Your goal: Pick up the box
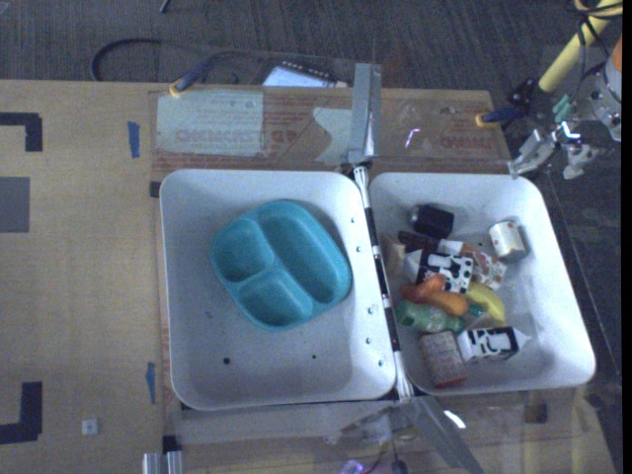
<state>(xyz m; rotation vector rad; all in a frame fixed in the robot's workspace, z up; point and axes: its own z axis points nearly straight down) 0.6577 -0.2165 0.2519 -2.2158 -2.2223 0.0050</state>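
Note:
The right bin (pixel 553 265) holds a heap of small items. At its front lies a small reddish-brown box (pixel 441 356), flat, next to a black-and-white cow-patterned carton (pixel 491 344). My gripper (pixel 545 162) hangs above the bin's far right corner, outside the rim and well away from the box. Its fingers are spread apart with nothing between them, so it is open. The arm's wrist (pixel 602 102) enters from the upper right.
Also in the right bin are a black object (pixel 432 217), a silvery can (pixel 506 239), a banana (pixel 486 302), an orange carrot (pixel 434 292) and a green item (pixel 427 317). A teal divided plate (pixel 281 263) lies in the left bin (pixel 188 294). A metal divider (pixel 363 117) stands behind the bins.

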